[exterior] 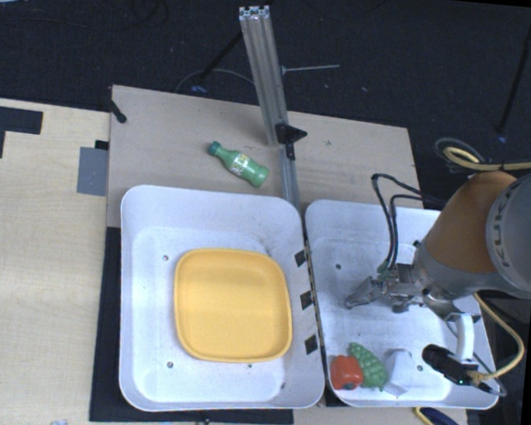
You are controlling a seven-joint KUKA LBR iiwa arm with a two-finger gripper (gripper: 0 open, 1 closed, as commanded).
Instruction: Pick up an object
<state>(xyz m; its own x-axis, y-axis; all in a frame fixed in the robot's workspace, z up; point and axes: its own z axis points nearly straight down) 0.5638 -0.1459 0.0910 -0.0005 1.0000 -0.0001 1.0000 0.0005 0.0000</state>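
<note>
While the grey arm reaches in from the right, its end effector hangs low over the right bin, near the middle of that bin's floor. Whether it is released or clenched cannot be told, since the metal parts at its tip blur together from this angle, and no object can be seen caught in it.

Just below the end effector, toward the near edge of the same bin, lie a red object and a green knobbly object, touching each other. Right beside the green one, further to the right, sits a pale whitish object that is hard to make out against the white floor.

Well to the left of the end effector, across the divide between the bins, the left bin holds a yellow plate lying flat. Up and to the left of the end effector, outside both bins, a small green bottle lies on its side on the tabletop.
</note>
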